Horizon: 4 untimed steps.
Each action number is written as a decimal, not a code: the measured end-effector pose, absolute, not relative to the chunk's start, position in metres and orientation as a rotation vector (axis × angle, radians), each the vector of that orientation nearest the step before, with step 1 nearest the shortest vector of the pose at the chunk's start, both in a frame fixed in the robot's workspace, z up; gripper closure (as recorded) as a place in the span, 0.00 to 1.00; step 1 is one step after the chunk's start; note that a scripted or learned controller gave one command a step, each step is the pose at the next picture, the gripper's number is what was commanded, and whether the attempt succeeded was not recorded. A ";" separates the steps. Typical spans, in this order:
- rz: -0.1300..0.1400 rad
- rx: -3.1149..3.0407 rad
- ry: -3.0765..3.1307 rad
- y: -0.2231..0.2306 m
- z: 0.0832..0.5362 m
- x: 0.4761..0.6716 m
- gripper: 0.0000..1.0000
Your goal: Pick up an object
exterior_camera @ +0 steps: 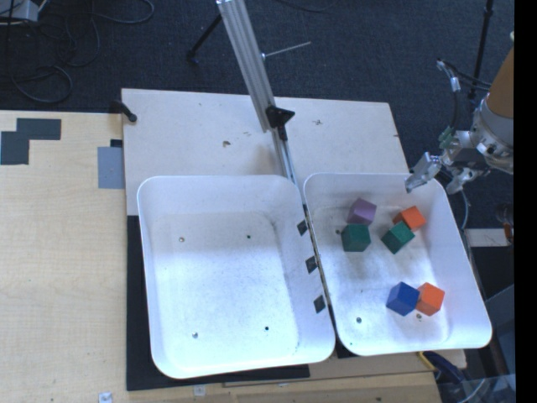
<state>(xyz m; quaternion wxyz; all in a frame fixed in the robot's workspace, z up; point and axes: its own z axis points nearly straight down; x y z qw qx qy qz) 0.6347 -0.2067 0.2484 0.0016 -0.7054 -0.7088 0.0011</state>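
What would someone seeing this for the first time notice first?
Probably the cluster of colored blocks in the right bin: a purple block, two green blocks, two orange blocks and a blue block. Next, the gripper poised over that bin's far right corner.

At the right edge of the view the arm (pixel 503 91) shows a tan-orange curved band, with a pale grey ring below it at the wrist. Under the ring sits a cluster of silver-grey metal parts with dark gaps between them. A thin, light-coloured cable (pixel 450 75) loops up beside it. The gripper (pixel 430 173) ends in 2 slim, pale metal fingers (pixel 419 177).
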 end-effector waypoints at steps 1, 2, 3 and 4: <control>-0.010 -2.233 -2.232 -0.173 0.129 0.634 0.00; -0.001 -2.213 -2.225 -0.104 0.089 0.648 0.00; 0.003 -2.219 -2.220 -0.108 0.100 0.647 1.00; -0.008 -2.221 -2.228 -0.049 0.196 0.663 1.00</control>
